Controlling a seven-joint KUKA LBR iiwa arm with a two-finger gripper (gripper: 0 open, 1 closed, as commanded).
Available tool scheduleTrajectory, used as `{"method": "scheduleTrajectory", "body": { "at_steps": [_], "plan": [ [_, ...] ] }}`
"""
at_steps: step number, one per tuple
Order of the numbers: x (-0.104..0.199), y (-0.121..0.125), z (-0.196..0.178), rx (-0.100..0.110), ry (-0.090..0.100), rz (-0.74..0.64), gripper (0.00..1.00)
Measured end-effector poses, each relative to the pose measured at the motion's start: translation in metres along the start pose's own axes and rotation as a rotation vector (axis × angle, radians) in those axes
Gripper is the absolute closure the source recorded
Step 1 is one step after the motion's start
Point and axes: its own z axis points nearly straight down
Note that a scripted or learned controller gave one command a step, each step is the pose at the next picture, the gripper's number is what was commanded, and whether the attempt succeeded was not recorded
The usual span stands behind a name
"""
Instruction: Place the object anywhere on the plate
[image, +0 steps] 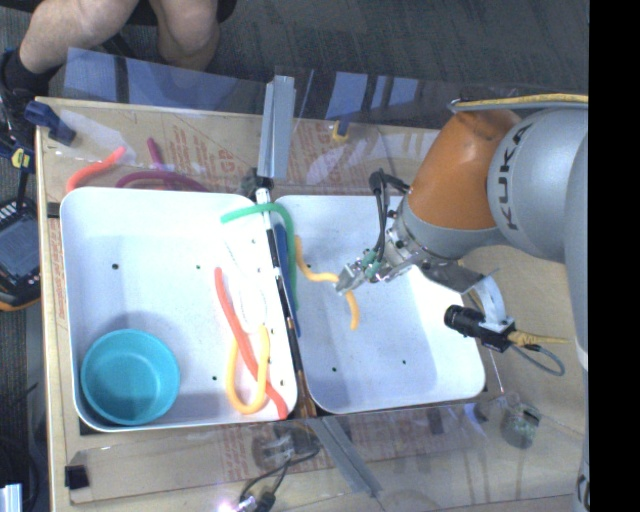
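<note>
A thin, bent yellow-orange strip (350, 308) lies on the floor of the right bin (400, 370), near its upper left. My gripper (349, 281) hangs right over the strip's middle bend, at or just above it. The arm comes in from the upper right. A round blue plate (130, 377) sits in the near left corner of the left bin (140, 260), far from the gripper.
Several flexible strips, green (248, 213), dark blue (283, 262), red-orange (231, 318) and yellow (252, 385), drape along the divider between the bins. Pink and orange tubes (150, 180) lie on the bench behind the left bin. A black cylinder (470, 322) juts from the arm.
</note>
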Motion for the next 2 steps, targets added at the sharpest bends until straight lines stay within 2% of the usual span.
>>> {"method": "scheduleTrajectory", "body": {
  "at_steps": [1, 2],
  "plan": [
    [0.048, 0.045, 0.005, 0.002, 0.001, -0.031, 1.0],
    [0.094, 0.036, 0.018, 0.004, 0.002, 0.026, 1.0]
  ]
}}
